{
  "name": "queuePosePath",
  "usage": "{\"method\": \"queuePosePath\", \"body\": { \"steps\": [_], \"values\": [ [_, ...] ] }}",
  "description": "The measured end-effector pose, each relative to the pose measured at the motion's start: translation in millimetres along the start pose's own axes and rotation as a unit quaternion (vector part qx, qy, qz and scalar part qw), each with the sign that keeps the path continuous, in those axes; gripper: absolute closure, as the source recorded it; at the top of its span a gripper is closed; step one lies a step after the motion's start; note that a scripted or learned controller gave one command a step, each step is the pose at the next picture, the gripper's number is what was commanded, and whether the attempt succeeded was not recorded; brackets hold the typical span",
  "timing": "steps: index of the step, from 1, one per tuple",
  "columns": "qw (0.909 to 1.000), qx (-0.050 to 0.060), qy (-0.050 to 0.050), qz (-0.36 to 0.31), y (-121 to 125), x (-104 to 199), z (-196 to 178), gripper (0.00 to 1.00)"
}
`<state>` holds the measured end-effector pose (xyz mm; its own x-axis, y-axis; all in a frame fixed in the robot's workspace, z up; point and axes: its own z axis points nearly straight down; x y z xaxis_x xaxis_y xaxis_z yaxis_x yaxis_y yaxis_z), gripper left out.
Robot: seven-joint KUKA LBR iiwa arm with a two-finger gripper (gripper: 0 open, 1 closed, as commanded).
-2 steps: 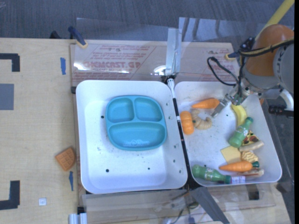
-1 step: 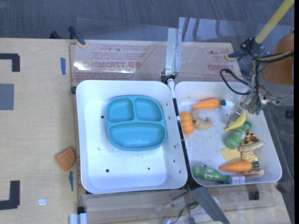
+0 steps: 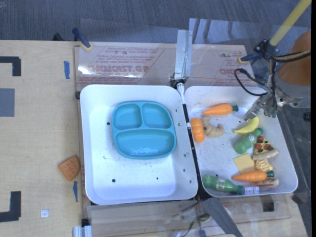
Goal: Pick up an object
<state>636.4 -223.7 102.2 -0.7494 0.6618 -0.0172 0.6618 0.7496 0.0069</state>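
Reaching in from the right, the arm [image 3: 295,68] hangs over the far right corner of the right bin [image 3: 289,149], and its gripper [image 3: 260,110] sits low just above the yellow banana [image 3: 248,126]; whether it is spread or pinched I cannot tell, as the tip is a small blur of metal and cables. Nothing shows clamped in it. The right bin carries the toy food: a carrot [image 3: 217,109] near the far wall, an orange piece [image 3: 197,130] against the left wall with a pale ginger-like lump [image 3: 214,129] beside it, a green vegetable [image 3: 244,144] just below the banana, a pizza slice [image 3: 262,147], a cheese wedge [image 3: 243,162], a second carrot [image 3: 253,176] and a green bottle [image 3: 223,184] lying along the near wall. The left bin [image 3: 94,132] holds a blue divided plate [image 3: 143,131]. A waffle-like brown piece [image 3: 69,167] lies on the bench [image 3: 34,132], left of the bins
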Motion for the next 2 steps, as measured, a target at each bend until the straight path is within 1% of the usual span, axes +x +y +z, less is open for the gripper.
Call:
{"method": "queuePosePath", "body": {
  "steps": [1,2],
  "values": [
    [0.9995,-0.002,0.001,0.032,56.6,37.0,-119.1,1.0],
    [0.9994,0.002,0.006,0.034,52.8,38.0,-112.7,0.0]
  ]
}}
